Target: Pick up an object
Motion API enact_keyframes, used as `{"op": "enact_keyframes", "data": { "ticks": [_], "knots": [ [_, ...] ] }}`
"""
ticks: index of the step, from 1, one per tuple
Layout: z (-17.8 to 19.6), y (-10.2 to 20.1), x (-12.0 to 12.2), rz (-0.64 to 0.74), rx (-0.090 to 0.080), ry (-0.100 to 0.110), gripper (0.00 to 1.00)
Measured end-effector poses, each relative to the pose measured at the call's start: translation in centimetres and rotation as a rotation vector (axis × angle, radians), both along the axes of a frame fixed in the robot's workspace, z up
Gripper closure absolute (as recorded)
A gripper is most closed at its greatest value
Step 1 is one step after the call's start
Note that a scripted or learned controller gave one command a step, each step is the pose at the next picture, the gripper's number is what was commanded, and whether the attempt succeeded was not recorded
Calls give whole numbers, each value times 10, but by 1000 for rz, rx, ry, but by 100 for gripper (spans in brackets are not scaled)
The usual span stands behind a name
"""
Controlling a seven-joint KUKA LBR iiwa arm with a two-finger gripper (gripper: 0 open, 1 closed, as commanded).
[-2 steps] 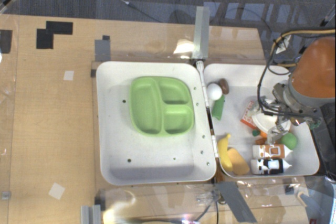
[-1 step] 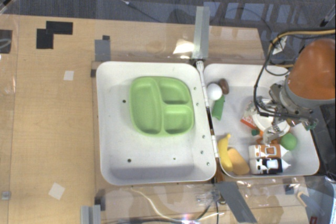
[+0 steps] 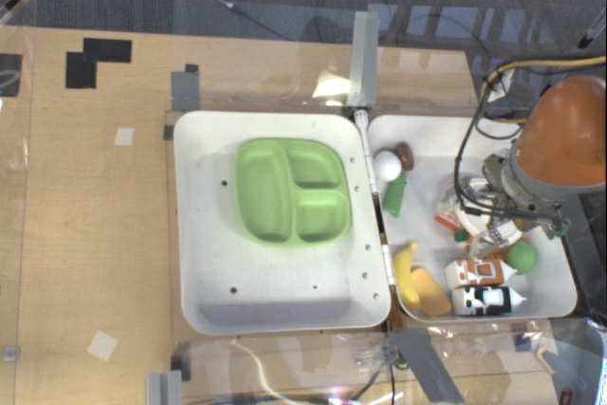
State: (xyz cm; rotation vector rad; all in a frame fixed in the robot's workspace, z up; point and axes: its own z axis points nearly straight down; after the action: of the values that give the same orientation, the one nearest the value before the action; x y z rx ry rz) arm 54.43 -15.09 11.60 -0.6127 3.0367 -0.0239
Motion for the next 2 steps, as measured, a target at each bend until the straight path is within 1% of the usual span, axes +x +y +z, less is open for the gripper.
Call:
{"op": "enact_keyframes", "data": {
  "ticks": [1, 2],
  "knots": [
    [-27, 39, 123, 153, 3, 31, 0],
    [-26, 10, 43, 286, -3, 35, 0]
  ]
}}
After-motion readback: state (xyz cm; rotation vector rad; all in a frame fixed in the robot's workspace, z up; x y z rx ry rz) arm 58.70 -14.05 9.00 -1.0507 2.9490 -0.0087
